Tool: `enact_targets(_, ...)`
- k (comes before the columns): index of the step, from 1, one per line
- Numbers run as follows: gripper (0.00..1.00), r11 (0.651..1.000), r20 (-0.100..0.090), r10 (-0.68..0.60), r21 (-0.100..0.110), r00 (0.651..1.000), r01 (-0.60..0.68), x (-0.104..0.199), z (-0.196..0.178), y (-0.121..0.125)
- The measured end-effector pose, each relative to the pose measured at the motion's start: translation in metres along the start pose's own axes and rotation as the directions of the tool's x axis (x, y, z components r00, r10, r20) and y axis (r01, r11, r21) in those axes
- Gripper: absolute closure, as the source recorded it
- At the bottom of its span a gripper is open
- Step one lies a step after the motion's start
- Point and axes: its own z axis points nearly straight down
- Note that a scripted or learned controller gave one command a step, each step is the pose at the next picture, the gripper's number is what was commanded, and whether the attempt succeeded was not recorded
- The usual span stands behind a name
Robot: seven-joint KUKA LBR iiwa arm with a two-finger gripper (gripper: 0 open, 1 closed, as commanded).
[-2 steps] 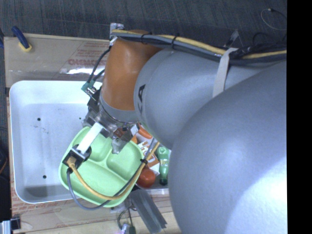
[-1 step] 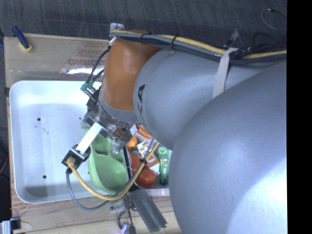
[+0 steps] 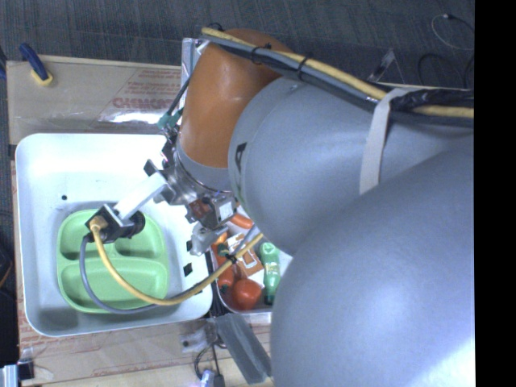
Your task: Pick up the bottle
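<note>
The grey arm reaches in from the right and covers most of the right bin (image 3: 251, 316), so just a narrow strip of that bin shows along its left side. In that strip lies the green bottle (image 3: 271, 271), close under the edge of the arm, with its long side running roughly up and down the view. Just left of it sits a red rounded thing (image 3: 246, 294), and above that there are orange and white pieces (image 3: 240, 230) that I cannot name with any certainty.

The gripper (image 3: 211, 230) hangs below the orange band, over the boundary between the two bins and just left of the bottle. It is crowded by the wrist hardware, and I cannot tell whether it is open or closed. Nothing can be seen held in it, and the bottle lies apart from it in the bin.

The left bin (image 3: 32, 160) holds a green divided tray (image 3: 113, 276) in its lower half, resting flat on the white floor. On the brown tabletop (image 3: 89, 95) beyond the left bin, near the far left corner, lies a small blue and yellow tool (image 3: 34, 63).
</note>
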Motion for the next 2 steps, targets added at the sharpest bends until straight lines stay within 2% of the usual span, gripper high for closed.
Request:
enact_targets(1, 0.00, 0.998, 0.008, -0.057, 0.007, 0.998, 0.057, -0.019, 0.117, 0.059)
enact_targets(2, 0.00, 0.991, 0.005, -0.135, 0.007, 0.991, 0.135, -0.018, 0.089, 0.159)
